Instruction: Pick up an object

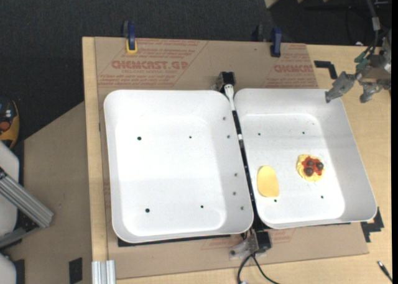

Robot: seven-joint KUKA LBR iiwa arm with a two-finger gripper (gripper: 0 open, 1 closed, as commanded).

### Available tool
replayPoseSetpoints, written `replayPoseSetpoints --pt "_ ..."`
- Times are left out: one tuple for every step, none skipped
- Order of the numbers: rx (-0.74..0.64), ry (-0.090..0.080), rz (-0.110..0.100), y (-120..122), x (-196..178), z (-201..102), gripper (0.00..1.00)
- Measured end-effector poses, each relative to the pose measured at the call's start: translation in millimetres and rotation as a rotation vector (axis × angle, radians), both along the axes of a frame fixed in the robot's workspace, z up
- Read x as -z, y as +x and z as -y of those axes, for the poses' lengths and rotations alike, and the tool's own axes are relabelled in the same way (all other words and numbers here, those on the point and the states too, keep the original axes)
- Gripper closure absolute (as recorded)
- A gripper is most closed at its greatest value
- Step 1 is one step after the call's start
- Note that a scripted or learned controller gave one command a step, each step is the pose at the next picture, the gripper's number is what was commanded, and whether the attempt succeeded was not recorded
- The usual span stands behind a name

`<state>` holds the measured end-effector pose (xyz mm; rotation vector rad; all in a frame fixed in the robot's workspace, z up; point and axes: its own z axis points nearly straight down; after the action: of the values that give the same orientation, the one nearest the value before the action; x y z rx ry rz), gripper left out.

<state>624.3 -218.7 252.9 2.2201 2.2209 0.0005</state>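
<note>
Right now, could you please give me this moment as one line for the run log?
gripper: above right bin's far right corner, holding nothing | right bin: yellow piece, red-topped piece | pick: not begun

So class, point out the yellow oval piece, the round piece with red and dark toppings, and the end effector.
yellow oval piece (268, 181), camera view, its centre.
round topped piece (310, 167), camera view, its toppings.
end effector (352, 87), camera view, between its fingertips.

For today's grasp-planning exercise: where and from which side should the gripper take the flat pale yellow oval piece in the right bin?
Probably from straight above, fingers closing across the narrower width of the flat pale yellow oval piece. It lies flat on the right bin floor, with open floor on both long sides.
</note>
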Motion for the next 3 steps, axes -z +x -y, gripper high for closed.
replayPoseSetpoints --pt "-0.001 -0.002 0.004 0.8 -11.3 0.1 1.00" --pt "0.001 -0.002 0.005 -18.9 -56.8 5.2 1.00" --pt "-0.012 0.008 -0.008 -34.9 -5.1 -123.7 1.00"
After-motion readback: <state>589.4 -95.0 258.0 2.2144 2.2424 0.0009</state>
